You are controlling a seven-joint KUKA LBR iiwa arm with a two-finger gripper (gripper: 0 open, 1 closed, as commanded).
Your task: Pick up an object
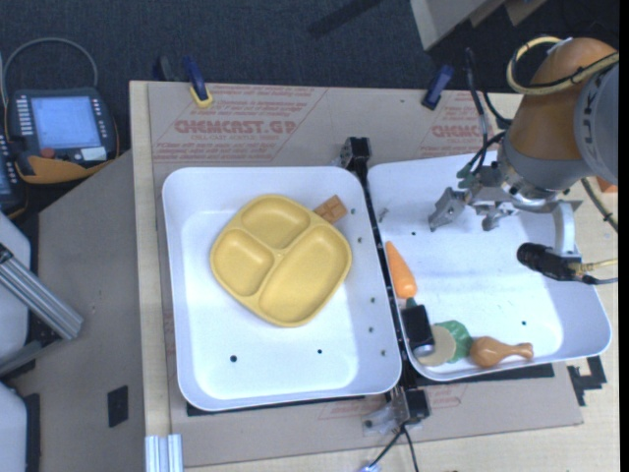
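While the gripper [468, 205] hangs spread wide, holding nothing, over the right bin [580, 332], a carrot [400, 270] lies by that bin's left wall.

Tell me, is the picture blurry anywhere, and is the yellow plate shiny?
In the camera view, the yellow divided plate looks sharp and evenly lit, with soft sheen but no hard glare; the gripper is slightly soft and casts only a faint shadow on the right bin; the carrot and the small toys by the near rim look clear.
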